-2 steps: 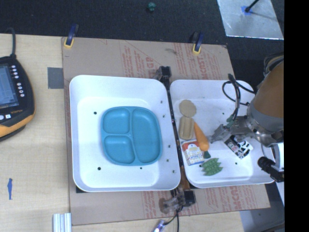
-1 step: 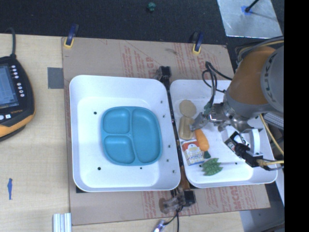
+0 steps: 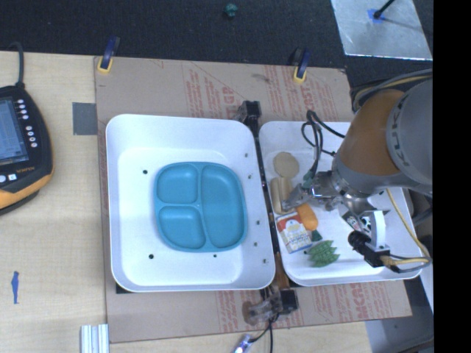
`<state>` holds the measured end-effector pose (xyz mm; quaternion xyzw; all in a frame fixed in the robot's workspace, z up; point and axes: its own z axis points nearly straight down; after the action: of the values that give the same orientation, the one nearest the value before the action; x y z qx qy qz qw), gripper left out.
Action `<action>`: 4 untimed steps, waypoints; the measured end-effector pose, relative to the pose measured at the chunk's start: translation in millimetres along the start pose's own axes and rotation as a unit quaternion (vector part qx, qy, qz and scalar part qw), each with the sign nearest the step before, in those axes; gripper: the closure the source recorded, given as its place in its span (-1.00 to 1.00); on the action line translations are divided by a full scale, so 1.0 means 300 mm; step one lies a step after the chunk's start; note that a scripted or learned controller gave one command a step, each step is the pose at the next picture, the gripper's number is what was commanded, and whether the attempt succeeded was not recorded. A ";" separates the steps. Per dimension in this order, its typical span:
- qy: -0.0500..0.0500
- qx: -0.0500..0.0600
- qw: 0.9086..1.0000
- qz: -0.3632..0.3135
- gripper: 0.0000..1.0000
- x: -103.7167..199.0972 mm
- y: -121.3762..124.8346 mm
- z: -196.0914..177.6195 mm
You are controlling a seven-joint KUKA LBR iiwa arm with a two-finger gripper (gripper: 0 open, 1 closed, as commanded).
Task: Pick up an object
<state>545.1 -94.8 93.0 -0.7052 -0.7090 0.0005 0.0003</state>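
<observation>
green toy: nearest item in right bin, small, leafy-looking, near edge, just right of the carton
carton: small red-and-white pack, near-left part of right bin, just beside green toy, touching or almost touching the orange piece
orange piece: just far side of the carton, directly below the gripper tip
gripper: low over right bin, above the orange piece and wooden items; fingers hidden in clutter, can't tell if spread or closed, nothing clearly held
wooden spoon: round head far, handle running near, left part of right bin along the wall
right bin: white, shallow, holds all the small items
left bin: white, touching right bin side by side
blue plate: three compartments, centre of left bin
arm: grey with orange band, enters from right, over right bin's far-right part
pendant: black/orange handheld controller, far left on bench, well apart from bins
clamps: blue-yellow, far edge of the cardboard sheet
</observation>
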 end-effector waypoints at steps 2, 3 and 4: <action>0.000 0.001 1.000 0.000 -1.00 -0.087 0.370 0.000; 0.000 -0.001 1.000 0.000 -1.00 0.119 0.373 -0.335; 0.000 0.001 1.000 0.002 -1.00 0.126 0.250 -0.329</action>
<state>620.1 -56.6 191.6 -0.7063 -0.7080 0.0017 0.0013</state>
